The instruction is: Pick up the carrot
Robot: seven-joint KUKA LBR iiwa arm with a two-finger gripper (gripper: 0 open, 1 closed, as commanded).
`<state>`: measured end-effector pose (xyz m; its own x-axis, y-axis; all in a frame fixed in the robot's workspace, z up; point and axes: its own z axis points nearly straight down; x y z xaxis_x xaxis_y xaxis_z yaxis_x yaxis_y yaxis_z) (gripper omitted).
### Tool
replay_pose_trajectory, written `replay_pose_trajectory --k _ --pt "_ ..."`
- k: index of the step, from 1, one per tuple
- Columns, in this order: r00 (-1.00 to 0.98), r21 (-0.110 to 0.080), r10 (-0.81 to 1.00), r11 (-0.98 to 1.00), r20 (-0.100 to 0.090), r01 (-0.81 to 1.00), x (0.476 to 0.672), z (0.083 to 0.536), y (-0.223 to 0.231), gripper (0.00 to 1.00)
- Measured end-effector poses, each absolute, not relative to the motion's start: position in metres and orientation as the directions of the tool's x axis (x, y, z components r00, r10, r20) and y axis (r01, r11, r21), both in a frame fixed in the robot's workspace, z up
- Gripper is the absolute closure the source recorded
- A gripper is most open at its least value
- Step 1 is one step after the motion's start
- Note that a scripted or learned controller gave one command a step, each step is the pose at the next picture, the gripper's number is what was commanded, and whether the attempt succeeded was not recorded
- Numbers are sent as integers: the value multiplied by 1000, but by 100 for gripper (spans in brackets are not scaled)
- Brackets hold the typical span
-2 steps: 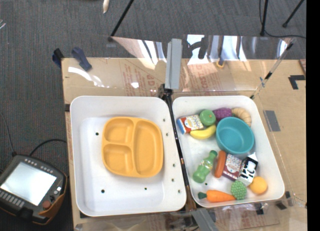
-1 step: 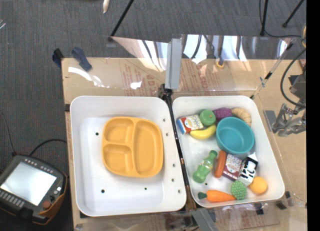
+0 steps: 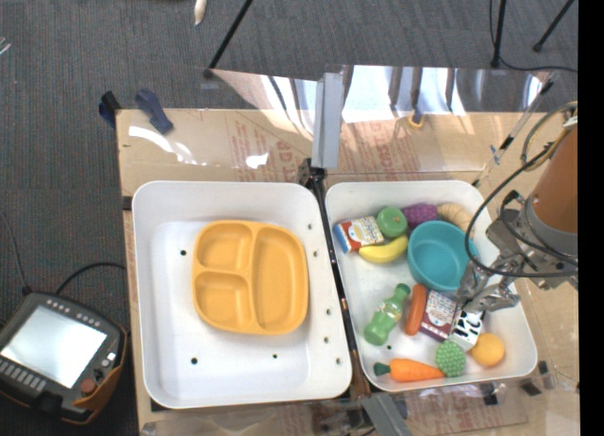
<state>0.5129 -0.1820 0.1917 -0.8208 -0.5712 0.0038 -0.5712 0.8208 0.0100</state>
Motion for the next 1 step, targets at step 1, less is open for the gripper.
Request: replay_pose_trajectory --k 1 --pt "-871 -8 -491 871 -9 -491 516 377 -212 100"
